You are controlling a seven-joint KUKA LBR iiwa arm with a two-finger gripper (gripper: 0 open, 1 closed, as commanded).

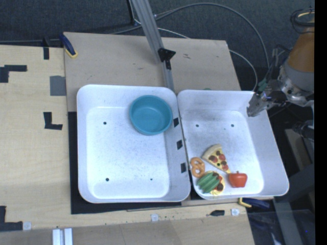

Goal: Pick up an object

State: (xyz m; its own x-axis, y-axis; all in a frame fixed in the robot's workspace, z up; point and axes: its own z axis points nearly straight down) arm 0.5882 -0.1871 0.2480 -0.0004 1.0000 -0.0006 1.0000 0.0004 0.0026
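A blue bowl [150, 115] sits at the back of the left bin [97, 152]. In the right bin [225, 116], near its front, lie a pizza slice [216, 156], a pretzel [197, 164], a green vegetable toy [208, 181] and a small red tomato-like toy [237, 178]. My gripper [254, 107] hangs over the right bin's far right rim, well behind the toys and apart from them. Nothing shows between its tips.
A slanted metal pole [153, 34] crosses above the back of the bins. Cables [240, 50] loop behind the right bin. Black clips [180, 144] line the seam between the bins. The wooden bench [30, 137] extends to the left.
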